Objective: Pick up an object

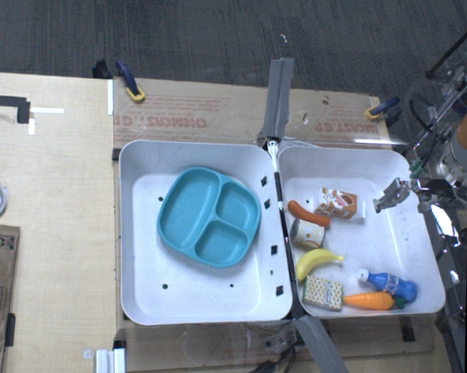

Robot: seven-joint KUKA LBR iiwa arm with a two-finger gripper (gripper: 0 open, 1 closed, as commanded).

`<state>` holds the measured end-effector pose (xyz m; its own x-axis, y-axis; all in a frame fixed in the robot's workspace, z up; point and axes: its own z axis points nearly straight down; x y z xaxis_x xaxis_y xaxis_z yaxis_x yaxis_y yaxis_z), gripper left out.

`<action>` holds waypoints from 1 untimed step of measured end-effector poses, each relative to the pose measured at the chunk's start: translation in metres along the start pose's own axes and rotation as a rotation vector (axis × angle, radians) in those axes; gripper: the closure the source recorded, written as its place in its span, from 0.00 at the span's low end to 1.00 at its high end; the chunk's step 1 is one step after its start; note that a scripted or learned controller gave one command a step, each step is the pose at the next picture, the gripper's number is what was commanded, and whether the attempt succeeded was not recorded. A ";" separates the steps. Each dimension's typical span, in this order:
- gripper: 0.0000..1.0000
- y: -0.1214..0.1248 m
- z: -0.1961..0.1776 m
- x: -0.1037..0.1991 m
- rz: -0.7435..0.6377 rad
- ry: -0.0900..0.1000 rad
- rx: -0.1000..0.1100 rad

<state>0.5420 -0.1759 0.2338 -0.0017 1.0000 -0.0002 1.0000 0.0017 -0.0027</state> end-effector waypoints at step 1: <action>0.00 0.017 0.136 0.017 0.029 0.000 -0.001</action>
